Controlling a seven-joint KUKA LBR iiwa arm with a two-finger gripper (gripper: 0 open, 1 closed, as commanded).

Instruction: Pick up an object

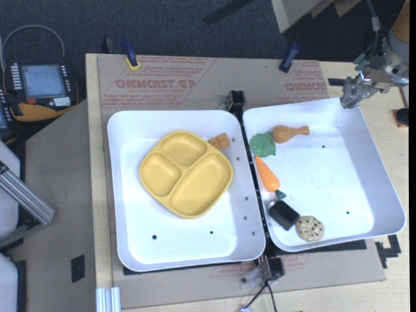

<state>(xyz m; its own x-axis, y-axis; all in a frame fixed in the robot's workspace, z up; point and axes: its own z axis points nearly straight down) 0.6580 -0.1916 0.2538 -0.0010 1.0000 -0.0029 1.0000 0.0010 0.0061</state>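
At the far left, off the bench, a handheld control pendant point(40, 86) with a lit screen lies on the dark carpeted floor point(162, 12), its cable looping above it, and a silver metal rail point(26, 197) slants below it. The bench point(97, 174) is a pale wooden board printed with red lettering, with a yellow-tipped clamp point(130, 56) on its back edge near the left corner and a blue clamp point(288, 57) further along the same edge. The left bin point(130, 239) carries a yellow divided plate point(186, 173) in its middle, tilted cornerwise, and a small brown block point(220, 141) touches the plate's back right corner, near the bin's right wall. In the right bin point(364, 194), everything hugs the left wall: a green leafy piece point(262, 144) with a tan drumstick point(290, 132) just beside it toward the back, an orange carrot point(266, 174) below them, then a black block point(283, 214) and a round speckled cookie point(309, 228) touching it at the front left corner. My hand point(351, 96) hangs over the right bin's back right corner, well apart from all these objects; I cannot tell whether my fingers are apart or together, and nothing shows between them.
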